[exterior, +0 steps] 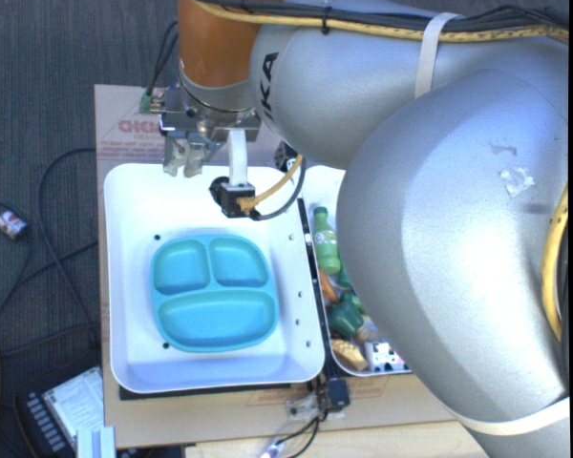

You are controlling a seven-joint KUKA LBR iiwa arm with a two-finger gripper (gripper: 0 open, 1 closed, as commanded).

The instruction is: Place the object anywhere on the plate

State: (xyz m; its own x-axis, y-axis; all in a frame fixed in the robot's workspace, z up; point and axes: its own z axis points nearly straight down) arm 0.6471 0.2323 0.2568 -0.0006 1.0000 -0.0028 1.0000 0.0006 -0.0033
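A blue three-compartment plate [213, 292] lies in the middle of the left white bin [124, 256], with nothing on it. My gripper [183, 163] hangs over the back rim of that bin, beyond the plate's far left corner and clear of it. I see no object at its tip. The loose objects lie in the right bin [336, 359]: a green bottle [323, 241], some green and orange pieces [342, 305] and a small white die [387, 356]. The arm hides most of that bin.
A white strut with a black block [234, 197] and a yellow cable hangs from the wrist over the left bin's back part. The large grey arm [439, 208] covers the right side. Cables and a small can [10, 223] lie on the floor at left.
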